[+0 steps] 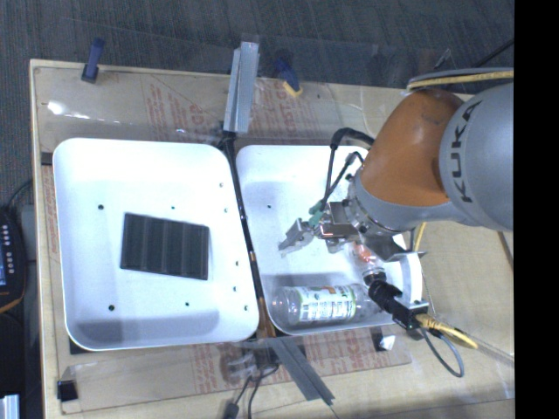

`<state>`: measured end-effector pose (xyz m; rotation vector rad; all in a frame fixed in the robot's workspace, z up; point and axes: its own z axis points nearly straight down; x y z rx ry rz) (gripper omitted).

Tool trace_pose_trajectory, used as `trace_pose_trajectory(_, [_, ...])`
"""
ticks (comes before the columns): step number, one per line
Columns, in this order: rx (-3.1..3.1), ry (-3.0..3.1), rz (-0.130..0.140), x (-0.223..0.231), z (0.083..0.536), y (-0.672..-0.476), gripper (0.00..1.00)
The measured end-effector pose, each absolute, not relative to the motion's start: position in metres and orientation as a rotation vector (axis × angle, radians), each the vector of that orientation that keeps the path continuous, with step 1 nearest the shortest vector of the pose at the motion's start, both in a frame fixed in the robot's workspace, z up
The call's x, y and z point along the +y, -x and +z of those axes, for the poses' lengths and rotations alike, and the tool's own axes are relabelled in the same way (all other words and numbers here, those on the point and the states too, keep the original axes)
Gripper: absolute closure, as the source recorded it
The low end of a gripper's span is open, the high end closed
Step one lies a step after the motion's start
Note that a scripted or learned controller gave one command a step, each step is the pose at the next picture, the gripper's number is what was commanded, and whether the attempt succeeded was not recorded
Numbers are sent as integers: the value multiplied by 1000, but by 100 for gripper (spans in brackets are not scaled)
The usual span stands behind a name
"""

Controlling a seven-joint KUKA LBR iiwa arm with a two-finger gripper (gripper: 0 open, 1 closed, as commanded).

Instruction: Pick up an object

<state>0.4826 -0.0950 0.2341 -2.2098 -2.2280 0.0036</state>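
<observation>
A clear plastic bottle [319, 305] with a green and white label lies on its side along the front wall of the right bin [262, 190]. A dark ribbed rectangular pad [165, 245] lies flat in the middle of the left bin [79, 173]. My gripper [301, 232] hangs over the middle of the right bin, above and just behind the bottle, pointing left. Its grey fingers stand apart with nothing between them. The orange and grey wrist hides the right part of that bin.
A metal bar [240, 85] stands upright at the back between the two bins. Blue clamps [92, 60] sit on the bench's far edge. Cables and a yellow-tipped connector [445, 334] trail off the arm near the front right corner.
</observation>
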Motion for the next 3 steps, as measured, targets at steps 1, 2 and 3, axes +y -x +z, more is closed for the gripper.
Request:
trace_pose_trajectory(1, [-2231,2211,2,-157,223,-499,0])
trace_pose_trajectory(2, [-2341,2098,1,-211,220,-497,0])
trace_pose_trajectory(3, [-2403,2017,3,-211,161,-535,0])
